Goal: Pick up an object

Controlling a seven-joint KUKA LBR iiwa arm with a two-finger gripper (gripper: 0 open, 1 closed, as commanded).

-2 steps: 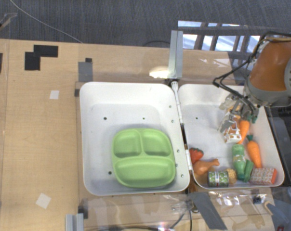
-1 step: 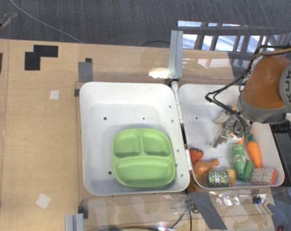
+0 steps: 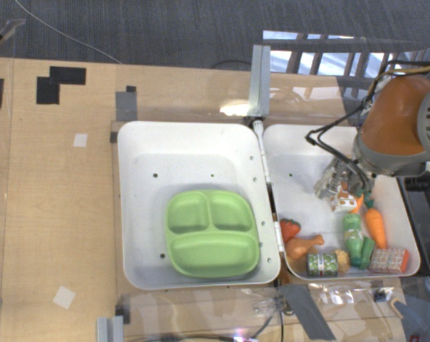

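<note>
The grey arm with the orange band (image 3: pixel 393 123) reaches in over the right-hand shallow white plastic bin (image 3: pixel 293 155), and its two-finger gripper (image 3: pixel 337 187) hangs low above that bin's middle. The metal parts there blur together from this height, so I cannot tell whether the fingers are wide, narrow or closed on anything.

All loose toys lie in the right bin, gathered toward its near edge. Taking the gripper as the landmark: a small white and orange block (image 3: pixel 345 204) lies just below it, possibly touching, though the contact cannot be made out. Past that block, an orange plastic carrot (image 3: pixel 375 226) lies slanted, and beside it a green plastic vegetable (image 3: pixel 354 237) runs toward the near wall. Nearer the camera than these sit a small green-labelled can (image 3: pixel 322 263) on its side and a pinkish rectangular packet (image 3: pixel 388 260) in the bin's near right corner. To the near left of the gripper, well apart from it, are a brown toy drumstick (image 3: pixel 303 246) and a red toy pepper (image 3: pixel 290 229) against the wall between the bins.

The left-hand white bin (image 3: pixel 151 155) holds a light green divided plastic plate (image 3: pixel 212 232) with three compartments. Both bins rest on the pale wooden surface (image 3: pixel 51 212).
</note>
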